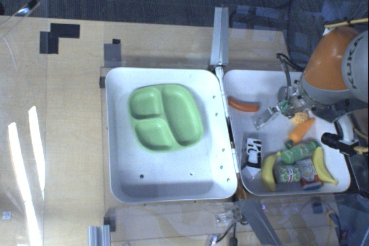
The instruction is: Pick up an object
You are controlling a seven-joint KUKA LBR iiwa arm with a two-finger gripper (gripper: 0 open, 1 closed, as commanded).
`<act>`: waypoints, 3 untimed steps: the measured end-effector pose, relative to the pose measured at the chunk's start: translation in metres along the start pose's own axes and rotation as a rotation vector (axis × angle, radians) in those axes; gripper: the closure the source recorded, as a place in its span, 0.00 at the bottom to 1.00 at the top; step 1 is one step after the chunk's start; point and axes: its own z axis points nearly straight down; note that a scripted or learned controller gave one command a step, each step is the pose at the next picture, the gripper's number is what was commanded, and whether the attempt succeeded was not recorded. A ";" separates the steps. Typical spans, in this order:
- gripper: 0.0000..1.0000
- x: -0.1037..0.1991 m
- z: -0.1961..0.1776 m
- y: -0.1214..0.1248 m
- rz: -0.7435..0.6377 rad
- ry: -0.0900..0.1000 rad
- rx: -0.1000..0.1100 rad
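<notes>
Nothing looks lifted yet, so the pick seems still to do. Near the front of the right bin (249, 186) lie a banana (268, 170), a green bottle (300, 152) and a carrot (301, 131); farther back, a sausage (244, 104). The claw (266, 117) hangs between them, prongs apart, gripping nothing

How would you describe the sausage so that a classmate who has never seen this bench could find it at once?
Look in the right-hand bin, the one crowded with toy food. Near its far left corner, beside the wall it shares with the other bin, lies the sausage. It is orange-red and lies alone, apart from the bananas heaped at the near end.
</notes>
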 end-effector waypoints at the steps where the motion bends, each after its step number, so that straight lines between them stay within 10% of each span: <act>1: 0.00 -0.022 0.011 0.046 -0.049 0.036 0.071; 3: 0.00 -0.041 0.019 0.044 -0.077 0.056 0.075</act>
